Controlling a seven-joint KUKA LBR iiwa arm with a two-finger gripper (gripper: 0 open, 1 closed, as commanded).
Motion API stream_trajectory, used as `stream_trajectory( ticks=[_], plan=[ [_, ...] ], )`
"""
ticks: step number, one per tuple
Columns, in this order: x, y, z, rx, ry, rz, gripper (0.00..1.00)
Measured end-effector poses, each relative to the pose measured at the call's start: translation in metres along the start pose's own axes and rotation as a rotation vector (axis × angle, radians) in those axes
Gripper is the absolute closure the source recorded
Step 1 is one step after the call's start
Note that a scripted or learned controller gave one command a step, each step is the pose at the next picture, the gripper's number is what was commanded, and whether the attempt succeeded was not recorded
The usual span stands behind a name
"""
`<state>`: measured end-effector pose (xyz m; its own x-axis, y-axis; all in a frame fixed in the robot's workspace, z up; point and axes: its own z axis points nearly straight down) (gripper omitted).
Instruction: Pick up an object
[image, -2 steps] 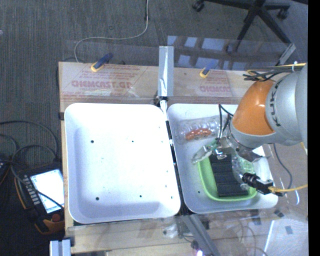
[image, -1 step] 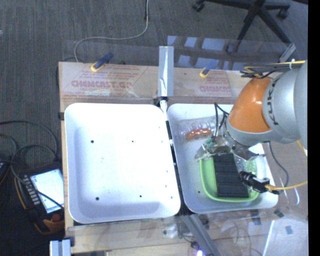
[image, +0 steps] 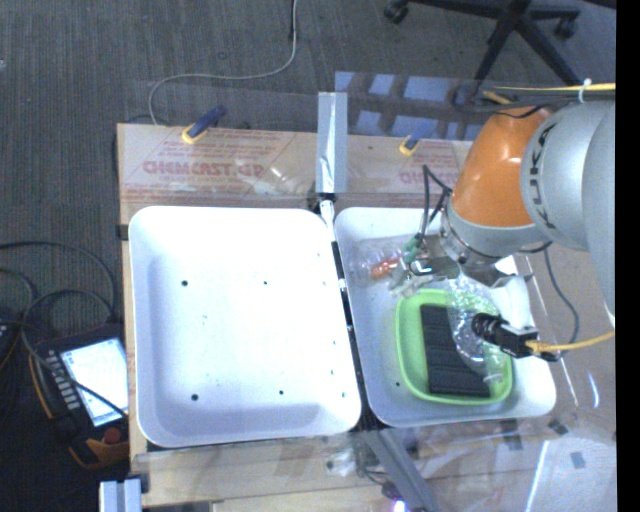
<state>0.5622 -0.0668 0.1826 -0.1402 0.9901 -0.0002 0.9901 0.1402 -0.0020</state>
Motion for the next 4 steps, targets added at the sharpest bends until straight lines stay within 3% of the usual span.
stream_trajectory(
  ticks=[1,2,3,4],
  plan=[
    [0.000,0.000,0.000,0.000,0.000,0.000,0.00],
    [-0.055,-0.025,0.082,-0.006,0.003,-0.126,0.00],
    [-0.072,-0.022,0.039,0.001,0.021,-0.223,0.00],
    [-0.071,0.002,0.078,-0.011,0.012,-0.287,0.00]
  ],
)
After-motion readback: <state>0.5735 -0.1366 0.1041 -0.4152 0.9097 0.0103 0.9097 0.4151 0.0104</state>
